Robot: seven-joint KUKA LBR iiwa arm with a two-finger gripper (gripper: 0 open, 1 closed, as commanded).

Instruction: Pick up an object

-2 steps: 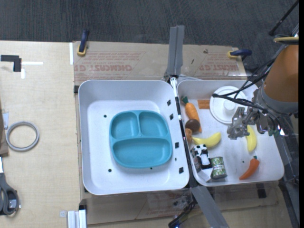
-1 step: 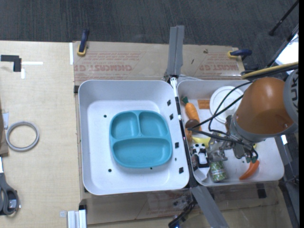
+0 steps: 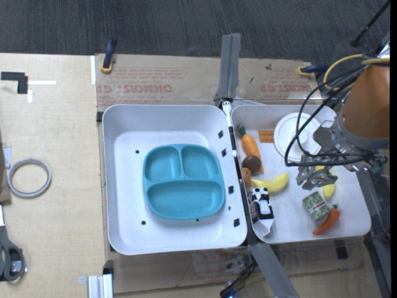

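The right bin (image 3: 286,222) holds several small items: an orange carrot (image 3: 250,145), a brown round piece (image 3: 251,162), a yellow banana (image 3: 273,183), a black-and-white toy (image 3: 262,202), a green packet (image 3: 316,206), a red-orange pepper (image 3: 327,221) and a white round dish (image 3: 290,135). My gripper (image 3: 316,179) hangs low over the bin's right half, just above the green packet. It partly covers a small yellow piece (image 3: 329,191). The banana lies a little to its left. The orange-banded wrist (image 3: 369,104) rises behind it and hides the bin's far right corner.
The left bin (image 3: 118,166) carries a blue divided plate (image 3: 184,182). Black cables (image 3: 310,123) loop over the white dish. On the bench to the left lie a grey tape ring (image 3: 28,177) and scissors (image 3: 9,261). A grey bar (image 3: 229,67) runs back between the bins.
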